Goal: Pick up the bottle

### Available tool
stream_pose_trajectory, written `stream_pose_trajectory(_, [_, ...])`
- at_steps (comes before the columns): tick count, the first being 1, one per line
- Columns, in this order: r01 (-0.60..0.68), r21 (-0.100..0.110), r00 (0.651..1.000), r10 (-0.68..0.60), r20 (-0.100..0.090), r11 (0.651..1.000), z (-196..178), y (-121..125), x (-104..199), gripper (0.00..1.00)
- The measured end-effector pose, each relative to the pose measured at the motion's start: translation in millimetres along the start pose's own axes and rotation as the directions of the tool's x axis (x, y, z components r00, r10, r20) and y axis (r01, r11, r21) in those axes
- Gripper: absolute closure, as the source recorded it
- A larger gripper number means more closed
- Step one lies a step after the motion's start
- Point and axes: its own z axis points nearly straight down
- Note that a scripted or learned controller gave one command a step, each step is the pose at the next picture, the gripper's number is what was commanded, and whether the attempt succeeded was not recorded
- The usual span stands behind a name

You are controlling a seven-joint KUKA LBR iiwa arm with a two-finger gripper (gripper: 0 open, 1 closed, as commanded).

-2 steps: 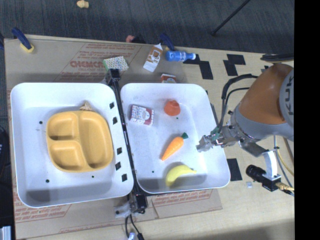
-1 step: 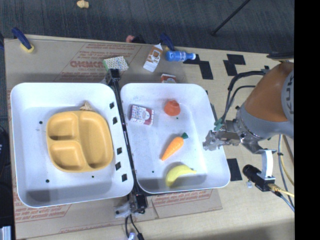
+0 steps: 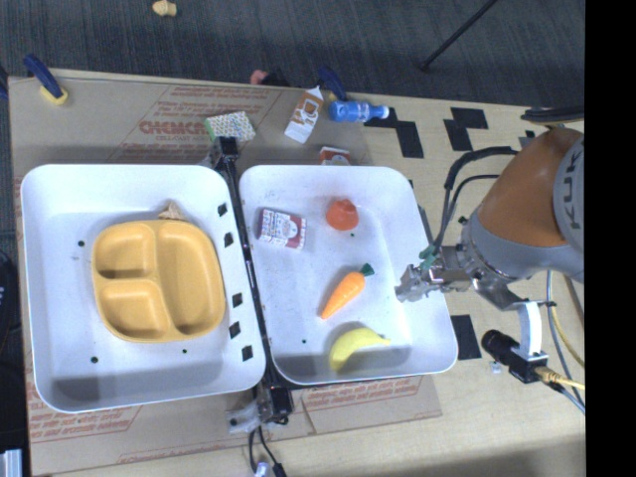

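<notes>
Left bin (image 3: 40, 266), far left of tool: yellow plastic three-compartment plate (image 3: 157, 278), parked clear of work.
Right bin (image 3: 417, 207), just left of tool: small red-white carton (image 3: 281, 228), red round toy fruit (image 3: 342, 214), orange toy carrot (image 3: 344, 292), yellow toy banana (image 3: 355, 346).
Blue plastic bottle (image 3: 353, 112) lies on desk (image 3: 129, 117) outside bins, up-left of tool, well apart; reach not yet begun.
Tool (image 3: 412, 284) at right bin's right rim, holds nothing; cannot tell how far open.

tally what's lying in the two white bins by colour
Yellow: 2, the divided plate in the left bin and the banana in the right bin
Orange: 1, the carrot
Red-orange: 1, the round item
Red and white: 1, the small packet
Total: 5
</notes>
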Motion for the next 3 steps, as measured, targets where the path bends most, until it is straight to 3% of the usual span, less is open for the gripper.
stream_pose_trajectory(1, [0.397,0.000,0.918,-0.397,0.001,0.918,0.0,0.2,3.0,1.00])
stream_pose_trajectory(2, [0.648,-0.001,0.762,-0.648,0.005,0.762,-10.5,0.6,-4.1,1.00])
stream_pose_trajectory(3, [0.542,0.000,0.840,-0.542,0.002,0.840,8.5,0.2,14.5,1.00])
